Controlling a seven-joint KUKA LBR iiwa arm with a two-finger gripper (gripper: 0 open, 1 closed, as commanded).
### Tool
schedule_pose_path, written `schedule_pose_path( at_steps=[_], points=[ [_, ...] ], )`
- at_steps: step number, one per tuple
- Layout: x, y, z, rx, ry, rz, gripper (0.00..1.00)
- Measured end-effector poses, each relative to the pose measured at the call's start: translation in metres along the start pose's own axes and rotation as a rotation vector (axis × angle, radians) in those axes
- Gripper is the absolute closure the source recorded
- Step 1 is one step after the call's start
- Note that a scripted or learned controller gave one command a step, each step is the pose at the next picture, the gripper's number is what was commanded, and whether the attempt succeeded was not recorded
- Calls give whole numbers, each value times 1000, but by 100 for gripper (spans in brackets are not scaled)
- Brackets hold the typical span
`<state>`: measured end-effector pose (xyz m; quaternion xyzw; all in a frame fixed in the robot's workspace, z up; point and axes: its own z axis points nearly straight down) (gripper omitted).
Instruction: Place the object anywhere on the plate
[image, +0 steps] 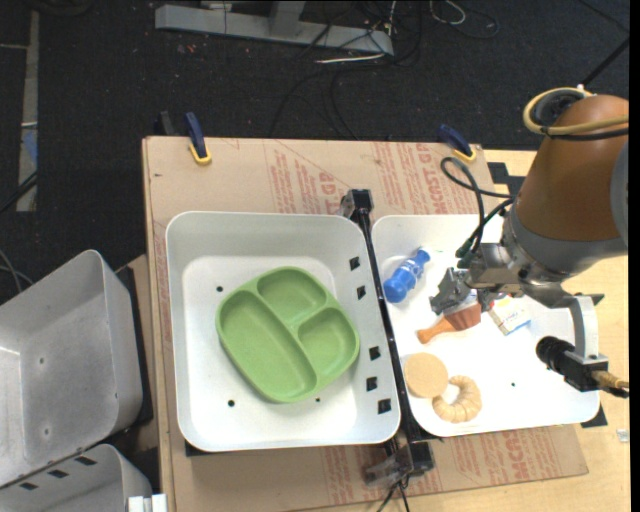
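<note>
The table (260, 165) carries 2 shallow white bins side by side. In the left bin (190, 250) lies a green plate (287, 332) with 3 compartments, set at a slant and well apart from the bin walls. Nothing rests on the plate.

The right bin (530, 400) holds the loose things. A blue bottle (404, 276) lies on its side near the divider between the bins. An orange drumstick-shaped toy (452, 323) lies in the middle of the bin, its thin end pointing toward the divider. Below it sit a round tan disc (426, 375) and, touching that disc's lower right edge, a curled shrimp-like piece (459, 398). A small white card (511, 318) lies to the right of the drumstick toy.

The arm (575, 190) reaches in from the right, and the gripper (452, 292) sits low over the right bin, just above the thick end of the orange toy. Whether it is open or closed cannot be told from this slant.
</note>
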<state>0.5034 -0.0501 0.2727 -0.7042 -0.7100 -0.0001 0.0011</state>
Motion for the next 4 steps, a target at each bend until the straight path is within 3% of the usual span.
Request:
schedule_pose_path(
  at_steps=[1, 2, 3, 4],
  points=[
    [56, -2, 4, 0, 0, 0, 100],
    [113, 11, 13, -1, -1, -1, 100],
    [161, 7, 41, 3, -1, 1, 100],
    [158, 8, 39, 1, -2, 7, 0]
  ],
)
